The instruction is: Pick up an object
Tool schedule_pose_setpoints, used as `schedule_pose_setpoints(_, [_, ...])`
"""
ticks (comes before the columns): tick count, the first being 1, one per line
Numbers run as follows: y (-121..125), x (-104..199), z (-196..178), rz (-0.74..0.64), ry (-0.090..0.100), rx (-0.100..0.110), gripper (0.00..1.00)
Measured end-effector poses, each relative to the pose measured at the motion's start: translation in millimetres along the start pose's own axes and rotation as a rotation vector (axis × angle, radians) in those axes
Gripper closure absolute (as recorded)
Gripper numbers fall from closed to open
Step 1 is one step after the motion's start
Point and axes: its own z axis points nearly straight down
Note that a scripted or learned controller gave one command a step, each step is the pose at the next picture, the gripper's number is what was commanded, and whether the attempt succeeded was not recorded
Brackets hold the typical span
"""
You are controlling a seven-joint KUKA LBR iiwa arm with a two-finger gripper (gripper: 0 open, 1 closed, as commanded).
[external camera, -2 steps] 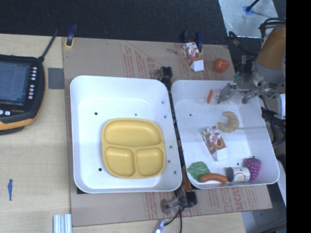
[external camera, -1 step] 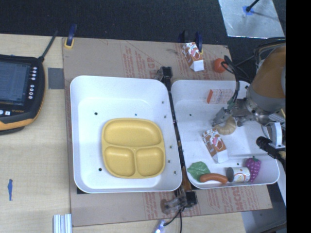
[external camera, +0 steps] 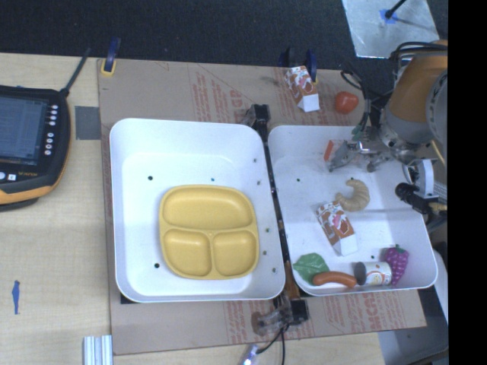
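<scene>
I read this as the approach step, with nothing lifted yet. My grey arm with the orange band (external camera: 417,90) reaches in from the right, and its pincer (external camera: 358,152) sits low over the far part of the right-hand shallow white bin (external camera: 293,204). Whether it is open or shut I cannot tell from this slant (the metal parts blur together against the white floor).

Just beside the pincer, on its left, a small red-orange piece (external camera: 329,150) lies on the bin floor; I cannot say whether they are touching. Nearer the middle of the bin rests a tan croissant-shaped toy (external camera: 353,195), and close below it a small red-and-white carton (external camera: 336,227) lies tilted. Along the near edge sit a green leafy toy (external camera: 310,265), an orange sausage-shaped toy (external camera: 333,280), a small bottle lying on its side (external camera: 370,274) and a purple bunch of grapes (external camera: 396,262).

The left-hand white bin (external camera: 129,204) holds a yellow three-compartment plastic tray (external camera: 208,230).

My likeliest target is the red-orange piece, being nearest. The next move, as I judge it, calls for centring over that piece, closing on it, then a straight lift clear of the bin wall. A glancing closure could nudge it away.
</scene>
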Motion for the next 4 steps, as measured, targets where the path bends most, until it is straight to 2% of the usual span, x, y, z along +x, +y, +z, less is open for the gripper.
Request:
schedule_pose_setpoints(1, [7.2, -15.8, -0.5, 0.000, -0.001, -0.002, 0.00])
schedule_pose_setpoints(2, [-26.8, -17.5, -123.3, 0.003, -0.001, -0.004, 0.00])
schedule_pose_setpoints(3, [-102.2, -16.0, -25.2, 0.000, 0.001, 0.005, 0.00])
schedule_pose_setpoints(4, [-59.6, 7.3, 0.5, -0.002, -0.001, 0.001, 0.00])
